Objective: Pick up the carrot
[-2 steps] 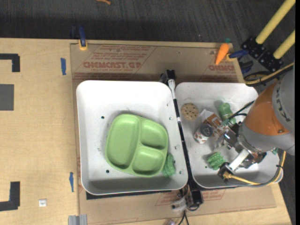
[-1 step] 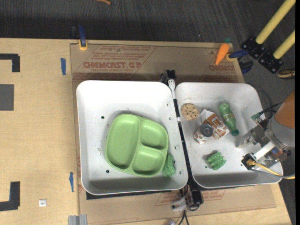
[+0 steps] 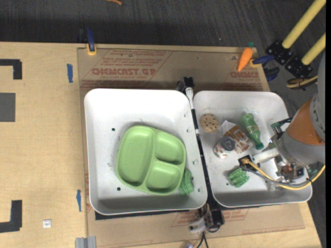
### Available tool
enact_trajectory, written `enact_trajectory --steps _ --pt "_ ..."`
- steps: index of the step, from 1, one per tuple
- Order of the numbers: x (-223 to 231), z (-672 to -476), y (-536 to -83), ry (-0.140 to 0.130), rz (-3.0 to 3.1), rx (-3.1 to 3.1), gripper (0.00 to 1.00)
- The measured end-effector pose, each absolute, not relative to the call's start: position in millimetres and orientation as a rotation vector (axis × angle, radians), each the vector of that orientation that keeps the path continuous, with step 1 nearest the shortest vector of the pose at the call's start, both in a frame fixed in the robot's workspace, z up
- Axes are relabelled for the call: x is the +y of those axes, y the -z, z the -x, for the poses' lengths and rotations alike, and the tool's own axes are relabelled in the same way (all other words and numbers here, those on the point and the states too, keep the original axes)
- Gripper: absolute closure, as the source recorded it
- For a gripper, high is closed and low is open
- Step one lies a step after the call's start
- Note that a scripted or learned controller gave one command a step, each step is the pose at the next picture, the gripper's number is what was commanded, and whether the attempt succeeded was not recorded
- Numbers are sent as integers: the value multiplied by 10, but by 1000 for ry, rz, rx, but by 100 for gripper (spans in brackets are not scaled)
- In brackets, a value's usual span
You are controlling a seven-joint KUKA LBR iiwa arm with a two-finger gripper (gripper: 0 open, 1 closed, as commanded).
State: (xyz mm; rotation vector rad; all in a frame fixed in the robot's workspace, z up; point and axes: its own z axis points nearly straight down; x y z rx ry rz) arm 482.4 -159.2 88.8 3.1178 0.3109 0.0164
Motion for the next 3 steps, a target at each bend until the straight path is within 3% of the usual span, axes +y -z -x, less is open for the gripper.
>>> enact_trajectory --steps 1,2,3 --pt "-1582 -4847 -1000 -23 -3119 316 100" --pt "-1581 -4847 -999 -23 -3119 316 0" --pt "-1876 -4822 -889 -10 -3057 742 0"
